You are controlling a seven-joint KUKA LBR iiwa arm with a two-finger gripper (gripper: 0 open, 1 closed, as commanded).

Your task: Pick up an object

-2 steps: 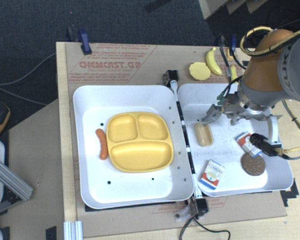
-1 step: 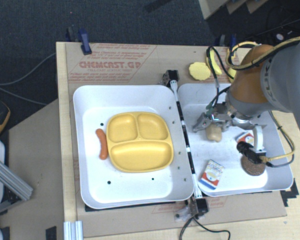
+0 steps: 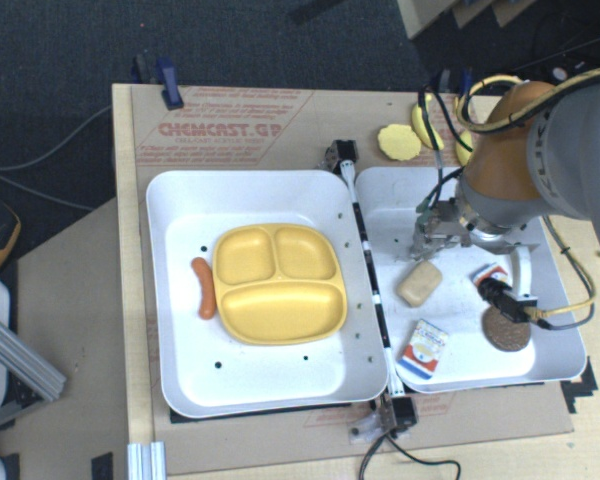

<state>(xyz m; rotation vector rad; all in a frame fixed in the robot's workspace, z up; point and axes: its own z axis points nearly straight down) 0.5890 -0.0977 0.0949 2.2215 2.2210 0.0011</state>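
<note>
In the right bin (image 3: 380,193) lie a beige block (image 3: 420,284), a small red, white and blue carton (image 3: 426,349), a brown round disc (image 3: 506,331) and a small red, white and black item (image 3: 494,284). My gripper (image 3: 433,238) hangs low over the middle of that bin, just above the beige block's upper edge. The grey arm with its orange band (image 3: 505,158) comes in from the right and hides part of the bin's back. I see nothing lifted off the bin floor.
The left bin (image 3: 180,348) holds a yellow divided plate (image 3: 278,283) with an orange sausage (image 3: 205,288) beside its left edge. A yellow round piece (image 3: 399,142) and yellow cables (image 3: 427,120) lie on the bench behind the right bin. A blue clamp (image 3: 167,83) sits at the back left.
</note>
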